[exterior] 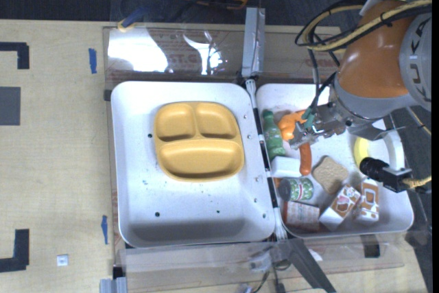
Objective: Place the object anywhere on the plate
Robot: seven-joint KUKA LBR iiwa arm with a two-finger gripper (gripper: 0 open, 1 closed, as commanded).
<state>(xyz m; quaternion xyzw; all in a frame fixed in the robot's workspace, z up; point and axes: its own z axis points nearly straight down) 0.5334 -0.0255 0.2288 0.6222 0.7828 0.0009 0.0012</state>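
Observation:
A yellow plate (199, 141) with three compartments lies in the left white bin (137, 206) and has nothing on it. In the upper left part of the right bin (394, 219), my gripper (306, 130) hangs low over a cluster of play food. Just under and beside it are an orange piece (291, 120), a green bottle (273, 137) and a reddish sausage (305, 160). The arm's grey wrist and orange band hide the gripper from above, so whether it holds any item is unclear.
Further toward the right bin's front lie a slice of toast (330, 173), a small can (300, 189), a flat packet (302, 214) and two small cartons (345, 202). A yellow banana (361, 147) lies at the right. A raised divider (264, 147) separates the bins.

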